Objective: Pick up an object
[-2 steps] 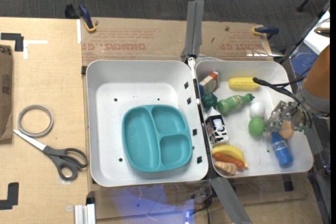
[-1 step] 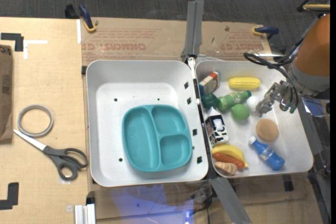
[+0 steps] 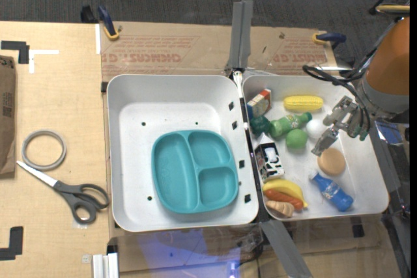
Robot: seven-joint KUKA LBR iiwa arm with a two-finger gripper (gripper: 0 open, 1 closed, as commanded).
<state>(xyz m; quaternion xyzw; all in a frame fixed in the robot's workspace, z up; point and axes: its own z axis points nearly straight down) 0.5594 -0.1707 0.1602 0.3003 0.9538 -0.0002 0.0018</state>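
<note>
Our gripper [image 3: 333, 128], fingers spread and holding nothing, hovers at the frame's right over the right bin [image 3: 373, 205]; we should drop straight onto the white ball [image 3: 315, 129] just beside the green ball [image 3: 296, 139].

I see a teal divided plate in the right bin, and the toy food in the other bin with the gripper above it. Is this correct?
Not quite. The teal divided plate lies in the left bin, not the right one. The rest holds: the toy food, such as the corn cob and the banana, is in the other bin, with the gripper above it. The camera view shows this.
</note>
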